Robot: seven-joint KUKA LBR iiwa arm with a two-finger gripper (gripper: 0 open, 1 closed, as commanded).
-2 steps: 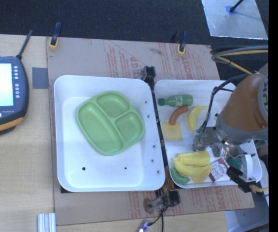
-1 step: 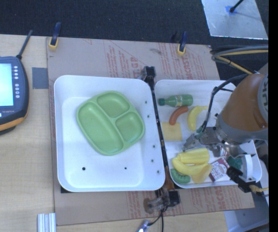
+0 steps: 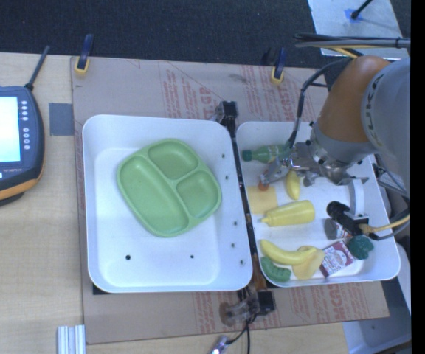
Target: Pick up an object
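In the right bin point(image 3: 387, 271), the gripper point(image 3: 285, 167) hangs over a small yellow piece point(image 3: 293, 186), near a green bottle point(image 3: 265, 153); whether it grips anything I cannot tell.

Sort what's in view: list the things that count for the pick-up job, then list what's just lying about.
For the job: gripper; right bin with its objects: green bottle, yellow squeeze bottle, banana, small yellow piece.

Lying about: left bin, green divided plate, handheld control pendant, blue clamps.
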